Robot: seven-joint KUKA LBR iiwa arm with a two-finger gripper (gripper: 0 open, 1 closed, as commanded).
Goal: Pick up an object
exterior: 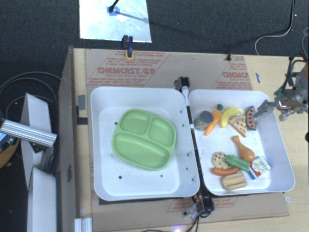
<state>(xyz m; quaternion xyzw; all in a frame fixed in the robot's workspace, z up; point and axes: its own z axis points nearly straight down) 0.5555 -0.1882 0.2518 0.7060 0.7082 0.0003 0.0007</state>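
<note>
With the end effector (264, 109) poised over the right bin's (285, 149) far right corner, fingers' spread not discernible, descend squarely on the watermelon slice (250, 118) just beside it, avoiding the pizza wedge (238, 125) touching its left side.

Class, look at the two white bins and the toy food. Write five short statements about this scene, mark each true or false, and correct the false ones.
1. The green divided plastic plate lies in the left white bin. True.
2. The yellow toy banana lies on the green plate. False: it lies in the right white bin, near its far side.
3. The orange toy carrot lies beside the banana. True.
4. The robot's claw is over the left bin. False: it is at the right bin's far right corner, near the watermelon slice.
5. The toy drumstick sits in the left bin. False: it is in the right bin.
</note>
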